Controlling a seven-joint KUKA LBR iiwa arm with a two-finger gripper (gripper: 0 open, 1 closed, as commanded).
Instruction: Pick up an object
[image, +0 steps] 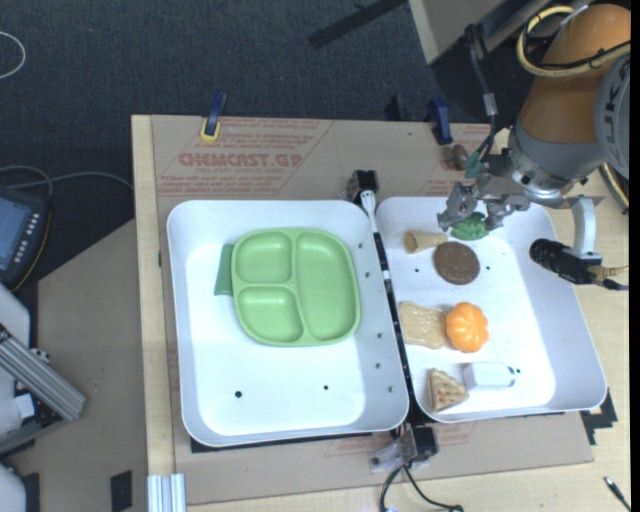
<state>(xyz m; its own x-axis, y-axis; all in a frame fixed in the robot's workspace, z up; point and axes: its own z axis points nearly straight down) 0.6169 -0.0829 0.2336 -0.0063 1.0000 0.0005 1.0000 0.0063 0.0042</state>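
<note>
Nearest you, at the front edge of the right bin (575, 385), lie a tan wedge-shaped food piece (446, 389) with a speckled crust and, just beside it to the right, a small white block (489, 376) with a dark mark at one end, its long axis running left to right. Behind these sit a pale beige, lumpy bread-like piece (422, 324) and, touching its right side, a ribbed orange pumpkin (466, 327), round and glossy like moulded plastic. Farther back you see a flat dark-brown disc (456, 263) with a matte face, and to its left a small tan cone-like piece (421, 240), its long axis running left to right. At the rear of this bin the gripper (470, 215) hangs low, with a small green object (470, 227) directly beneath its metal fingers (455, 211); you cannot tell from this view whether the fingers are spread or closed, nor whether they touch the green object. The grey arm, with its orange band (575, 85), enters from the upper right. In the left bin (200, 390), a smooth light-green divided plate (296, 286) with three compartments rests on a darker green piece (223, 270) showing at its left edge. Both bins stand on a brown board (160, 160) printed with red lettering.
</note>
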